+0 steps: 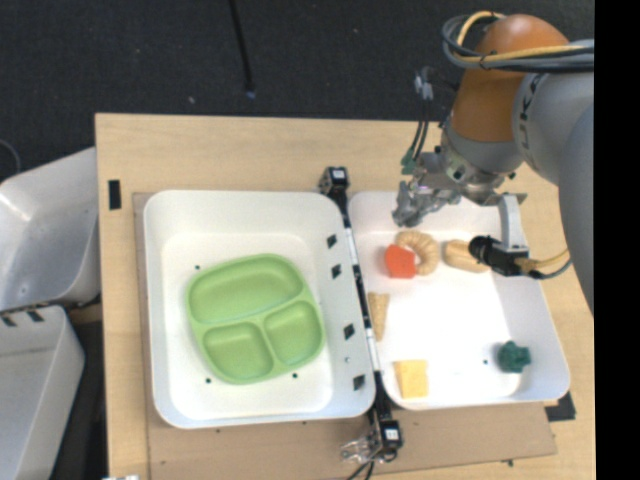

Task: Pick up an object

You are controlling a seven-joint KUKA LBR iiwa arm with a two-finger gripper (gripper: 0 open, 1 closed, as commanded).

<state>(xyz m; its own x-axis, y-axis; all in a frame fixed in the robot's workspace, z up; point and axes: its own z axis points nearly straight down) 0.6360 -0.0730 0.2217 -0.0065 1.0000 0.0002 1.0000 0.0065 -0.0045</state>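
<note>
One small orange-red block (401,261) touches a tan curved pastry (422,249); the tool (413,206) hovers above, grip state unclear.

The arm (540,88) is cut off by the right edge. Its gripper (412,208) is too small to tell whether the fingers are spread. The wrist hides part of the right bin's (470,318) far rim.
</note>
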